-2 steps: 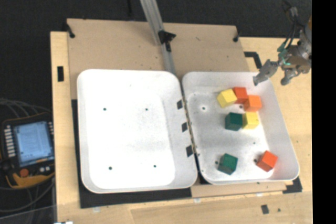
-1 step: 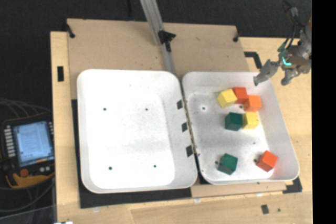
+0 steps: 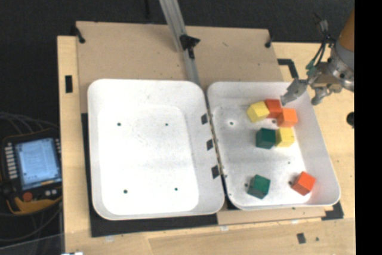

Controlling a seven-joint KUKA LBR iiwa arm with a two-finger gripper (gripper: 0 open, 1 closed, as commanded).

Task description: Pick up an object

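The desk (image 3: pixel 71 128) carries two white bins: the left bin (image 3: pixel 107 128) and the right bin (image 3: pixel 239 182), which holds the blocks. The claw (image 3: pixel 307 92) hangs spread open and holding nothing over the right bin's far right corner, near the orange block (image 3: pixel 274 108) and yellow block (image 3: pixel 258 111).

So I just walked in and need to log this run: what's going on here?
A robot arm reaches in from the right, its gripper open over the right bin's far corner, holding nothing. Seven blocks lie in that bin: a cluster near the gripper, plus a green block and an orange block toward the front. Nothing is picked up yet.
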